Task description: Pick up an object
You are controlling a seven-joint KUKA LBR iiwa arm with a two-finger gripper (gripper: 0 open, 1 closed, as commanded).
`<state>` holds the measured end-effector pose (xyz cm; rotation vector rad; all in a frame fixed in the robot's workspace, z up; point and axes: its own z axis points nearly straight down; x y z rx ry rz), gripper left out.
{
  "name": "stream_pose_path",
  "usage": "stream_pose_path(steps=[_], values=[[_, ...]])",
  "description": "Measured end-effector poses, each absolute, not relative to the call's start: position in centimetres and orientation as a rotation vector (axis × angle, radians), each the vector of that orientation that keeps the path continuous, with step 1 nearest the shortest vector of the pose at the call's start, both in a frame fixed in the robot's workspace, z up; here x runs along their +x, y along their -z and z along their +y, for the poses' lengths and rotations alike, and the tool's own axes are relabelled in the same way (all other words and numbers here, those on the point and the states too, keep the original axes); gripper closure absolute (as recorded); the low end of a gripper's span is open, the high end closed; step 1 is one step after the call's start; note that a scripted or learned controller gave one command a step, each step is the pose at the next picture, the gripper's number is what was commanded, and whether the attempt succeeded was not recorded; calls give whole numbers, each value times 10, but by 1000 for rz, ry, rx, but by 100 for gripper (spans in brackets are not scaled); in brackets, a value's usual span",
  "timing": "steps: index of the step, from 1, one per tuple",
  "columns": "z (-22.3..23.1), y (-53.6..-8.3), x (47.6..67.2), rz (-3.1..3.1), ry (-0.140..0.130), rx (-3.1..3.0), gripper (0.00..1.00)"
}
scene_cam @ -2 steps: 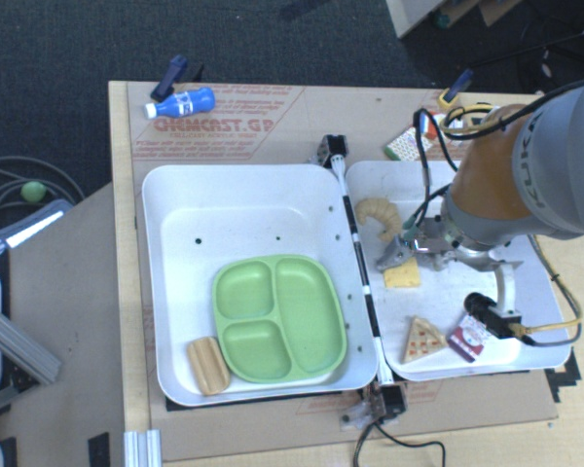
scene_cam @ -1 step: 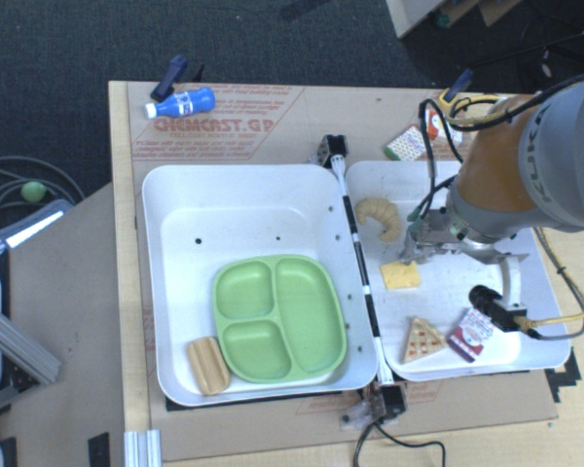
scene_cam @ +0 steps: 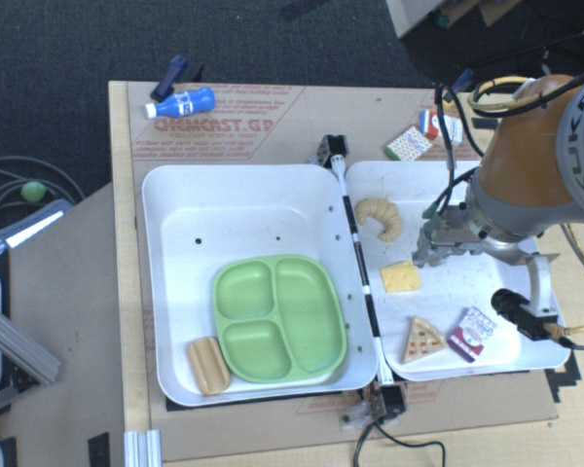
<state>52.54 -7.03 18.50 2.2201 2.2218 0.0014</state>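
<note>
Brown cardboard counter (scene_cam: 273, 115), red print too faint to read. End effector (scene_cam: 430, 249) low in right bin (scene_cam: 526, 358), just above cheese (scene_cam: 401, 277); jaw state cannot tell. Croissant (scene_cam: 382, 215), pizza slice (scene_cam: 423, 341), packet (scene_cam: 472, 332) nearby. Left bin (scene_cam: 175, 212): green tray (scene_cam: 277, 317), bread (scene_cam: 207, 364).

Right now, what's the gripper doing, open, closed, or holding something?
Gripper: cannot be told. It sits low in the right bin, just above the yellow cheese slice, near the croissant.
</note>
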Motion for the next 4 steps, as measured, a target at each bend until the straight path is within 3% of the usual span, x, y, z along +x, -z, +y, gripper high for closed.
stream_pose_path(steps=[1, 2, 3, 4], values=[[-71, -185, 525, 2222, 0, 2221, 0], [-98, -99, 559, 2222, 3, 2223, 0], [-94, -85, 561, 2222, 0, 2223, 0], [-94, -85, 544, 2223, 1, 2223, 0]])
